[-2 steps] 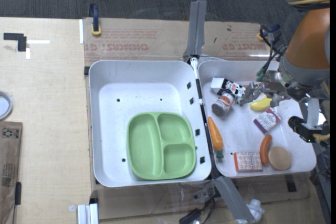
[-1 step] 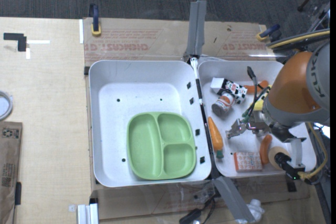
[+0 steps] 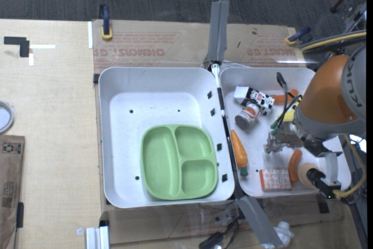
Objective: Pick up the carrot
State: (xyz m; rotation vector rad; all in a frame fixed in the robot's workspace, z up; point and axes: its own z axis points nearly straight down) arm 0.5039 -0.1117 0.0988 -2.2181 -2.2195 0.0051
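In the camera view, the small orange plastic toy carrot with a green stub end (image 3: 238, 152) is lying in the right-hand shallow white bin (image 3: 256, 188), pressed close against that bin's left wall, its length running along the wall and its green end pointing toward the near edge. The grey arm with the orange band (image 3: 326, 99) is reaching in from the right, and its end effector (image 3: 278, 143) is hanging low over the middle of the same bin, beside the carrot but apart from it; how wide it is standing cannot be made out, and nothing is visibly caught in it.

The carrot is looking light, rigid and smooth, so it is likely slipping easily under a poor pinch. Its thick orange middle is probably offering the best hold, taken across the width, though the wall alongside is leaving little room on that side.

A small red-and-white can (image 3: 247, 115) and a flat orange-and-white packet (image 3: 274, 179) are lying nearby, while the pale green divided plate (image 3: 179, 161) is sitting in the left white bin (image 3: 116, 125).
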